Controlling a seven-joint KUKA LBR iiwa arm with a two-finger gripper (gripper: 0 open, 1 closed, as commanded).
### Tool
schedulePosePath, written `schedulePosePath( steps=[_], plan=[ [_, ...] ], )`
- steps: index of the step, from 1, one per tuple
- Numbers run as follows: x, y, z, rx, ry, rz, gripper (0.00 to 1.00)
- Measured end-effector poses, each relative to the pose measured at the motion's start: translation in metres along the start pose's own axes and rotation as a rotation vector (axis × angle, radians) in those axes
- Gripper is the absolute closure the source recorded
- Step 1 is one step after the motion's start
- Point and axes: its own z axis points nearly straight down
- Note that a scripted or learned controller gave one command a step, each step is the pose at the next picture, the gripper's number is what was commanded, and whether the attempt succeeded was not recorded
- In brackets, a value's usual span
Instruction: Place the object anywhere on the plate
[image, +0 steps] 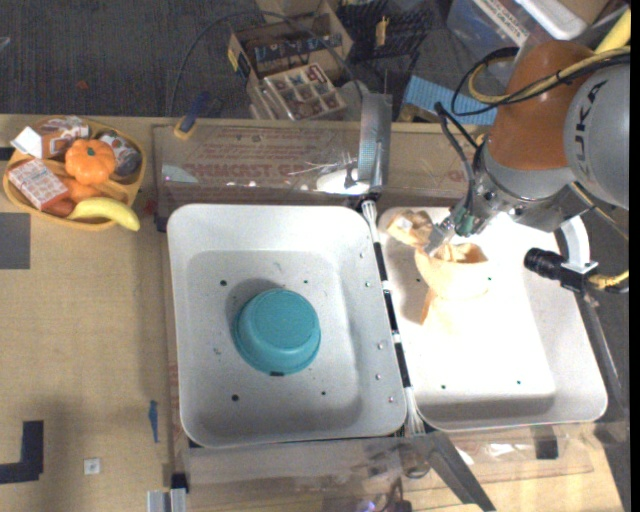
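Observation:
A round teal plate (278, 330) lies in the middle of the left bin (200, 250). In the right bin (520, 370), near its far left corner, a tan and orange object (448, 278) lies in glaring light, its outline washed out. My gripper (446, 236) hangs down from the grey and orange arm (540, 110) and its tip meets the top edge of that object. Glare hides whether the two touch. A second pale tan object (406, 228) lies just left of the gripper, against the bin's far wall.
A raised rim (388, 300) divides the two bins. A metal post (374, 140) stands behind them at the centre. On the bench at far left a basket (70, 175) holds toy fruit and small boxes. A black cable fitting (552, 264) sticks out beside the arm.

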Motion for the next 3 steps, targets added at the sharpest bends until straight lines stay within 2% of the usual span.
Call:
schedulePosePath(
  steps=[1, 2, 3],
  plan=[
    [-0.001, 0.001, -0.040, -0.001, -0.001, -0.001, 1.00],
    [0.037, 0.039, -0.032, -0.001, 0.002, -0.401, 1.00],
    [0.074, 0.081, -0.045, -0.006, -0.003, -0.800, 1.00]
  ],
)
